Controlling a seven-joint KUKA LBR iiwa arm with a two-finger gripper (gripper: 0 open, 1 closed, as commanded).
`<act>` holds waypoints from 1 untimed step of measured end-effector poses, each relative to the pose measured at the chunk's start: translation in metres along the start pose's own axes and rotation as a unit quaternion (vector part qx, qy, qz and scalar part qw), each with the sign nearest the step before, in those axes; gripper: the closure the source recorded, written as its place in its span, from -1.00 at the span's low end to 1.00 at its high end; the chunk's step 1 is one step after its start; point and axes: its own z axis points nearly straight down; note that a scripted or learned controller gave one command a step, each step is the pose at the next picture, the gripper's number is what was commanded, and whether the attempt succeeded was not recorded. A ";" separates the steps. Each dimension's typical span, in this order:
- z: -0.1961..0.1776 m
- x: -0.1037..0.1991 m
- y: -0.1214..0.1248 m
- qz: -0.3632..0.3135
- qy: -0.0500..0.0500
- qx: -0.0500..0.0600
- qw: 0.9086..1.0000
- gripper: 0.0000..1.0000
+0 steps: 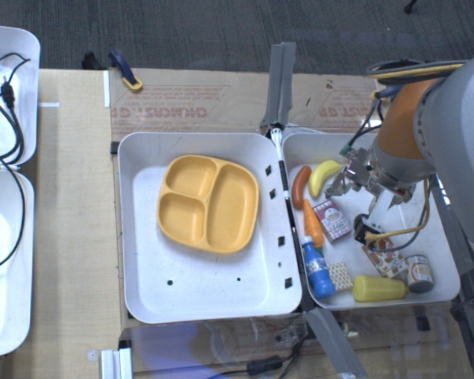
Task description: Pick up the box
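The box [332, 219] is small, pink and white with red print, and lies flat in the right bin [446, 235] between an orange carrot [313, 224] and the arm's wrist. My gripper [341, 185] hangs just above and behind the box, next to the yellow banana [324, 176]. It is open, with nothing between its fingers. The grey arm with its orange band reaches in from the right and covers the bin's far right part.
The right bin also holds a red sausage [300, 186], a blue bottle [317, 272], a tan waffle [341, 275], a yellow squash [378, 288], a patterned packet [385, 260] and a can [419, 273]. A yellow divided plate [208, 204] lies in the left bin [142, 290].
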 end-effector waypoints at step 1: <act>0.000 0.003 -0.023 0.010 0.000 0.000 1.000 -1.00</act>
